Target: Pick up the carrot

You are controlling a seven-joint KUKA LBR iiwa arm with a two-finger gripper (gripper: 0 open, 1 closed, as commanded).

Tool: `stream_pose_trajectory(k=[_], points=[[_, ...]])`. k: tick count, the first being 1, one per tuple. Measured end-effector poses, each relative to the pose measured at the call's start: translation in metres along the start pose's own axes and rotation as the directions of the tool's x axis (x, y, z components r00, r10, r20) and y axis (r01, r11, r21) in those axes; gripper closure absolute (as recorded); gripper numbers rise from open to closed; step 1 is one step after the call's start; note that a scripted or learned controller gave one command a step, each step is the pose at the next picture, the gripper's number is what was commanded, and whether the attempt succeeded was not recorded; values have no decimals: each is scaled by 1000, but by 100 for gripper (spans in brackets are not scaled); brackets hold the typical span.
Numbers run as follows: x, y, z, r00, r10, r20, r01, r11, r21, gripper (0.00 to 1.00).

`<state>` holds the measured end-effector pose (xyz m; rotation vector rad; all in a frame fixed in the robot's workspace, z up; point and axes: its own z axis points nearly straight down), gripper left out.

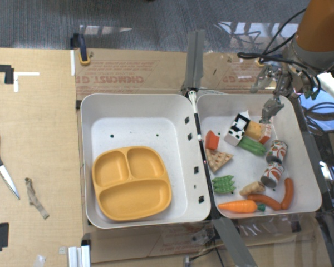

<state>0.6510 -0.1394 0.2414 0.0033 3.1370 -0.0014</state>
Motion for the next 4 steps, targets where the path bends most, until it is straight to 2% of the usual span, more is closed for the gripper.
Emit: stream_pose_trajectory(k=[1,2,3,4], points=[[8,33,148,954,299,0,-299,954,0,0],[17,9,100,746,666,1,-666,746,1,0],[17,9,100,746,666,1,-666,746,1,0],[23,-2,131,518,855,18,-855,518,-23,0]])
